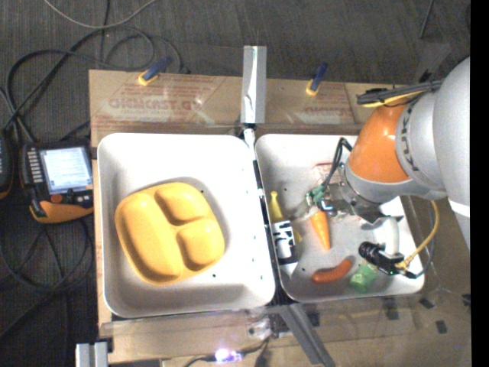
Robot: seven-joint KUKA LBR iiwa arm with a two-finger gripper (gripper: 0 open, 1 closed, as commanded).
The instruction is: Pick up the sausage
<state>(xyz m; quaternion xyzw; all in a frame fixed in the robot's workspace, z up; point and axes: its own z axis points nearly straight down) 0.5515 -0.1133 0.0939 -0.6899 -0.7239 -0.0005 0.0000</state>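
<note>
Dark carpet strewn with cables surrounds a bench bearing two shallow white bins. Near the front wall of the right bin (267,159) lies the sausage (333,272), reddish and slightly curved, untouched. Just right of it sits a green item (363,279), and just above it an orange carrot (322,228) points toward it. At the carrot's upper end hovers the gripper (327,201); whether it is spread or pressed together cannot be told. A yellow-capped bottle (280,232) lies along the bin's left wall. The left bin (111,205) holds a yellow divided tray (170,230).
</note>
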